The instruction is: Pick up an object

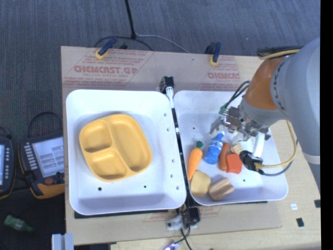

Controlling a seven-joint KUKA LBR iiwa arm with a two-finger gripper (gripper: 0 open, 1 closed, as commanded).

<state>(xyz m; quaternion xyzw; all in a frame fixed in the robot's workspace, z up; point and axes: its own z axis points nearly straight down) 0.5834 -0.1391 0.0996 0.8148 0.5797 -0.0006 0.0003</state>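
In the right bin (270, 191) lie several small items. A blue bottle (214, 150) sits beside an orange carrot (194, 161) with a green top. A red-orange block (231, 161) lies just right of the bottle. A yellow chunk (200, 183) and a brown bread-like piece (220, 188) rest near the bin's front wall. My gripper (227, 132) hangs low over the bottle and the red-orange block, at the end of the grey arm with its orange band (263, 87). The wrist hides what is directly beneath it.
The left bin (83, 197) holds a yellow divided plate (114, 146). A black rail (176, 124) runs between the bins. Cables (270, 165) loop from the wrist over the right bin's right side. Clamps sit at the board's back edge.
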